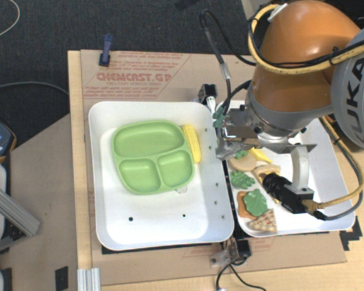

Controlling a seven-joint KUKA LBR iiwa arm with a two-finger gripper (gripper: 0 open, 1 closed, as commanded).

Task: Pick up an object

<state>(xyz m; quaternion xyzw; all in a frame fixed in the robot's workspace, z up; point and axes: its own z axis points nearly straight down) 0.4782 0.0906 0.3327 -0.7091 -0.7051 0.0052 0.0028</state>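
Observation:
A green divided plate [151,156] lies in the left bin [109,217], with a yellow corn cob [192,143] against its right side. In the right bin [330,162] several toy foods lie in a heap: a green leafy piece [242,178], a green-topped slice [255,202], a waffle-like wedge [264,222], a yellow piece [259,156] and a tan piece [245,162]. My arm's orange wrist [303,47] hangs over the right bin and hides the gripper beneath it. A black cylinder on the arm [283,191] lies just above the foods.
Both bins rest on a brown cardboard sheet [139,71] with red lettering. A blue clip [105,50] sits at the sheet's far left corner. Cables run from the arm across the right bin's near edge. Dark floor surrounds the bench.

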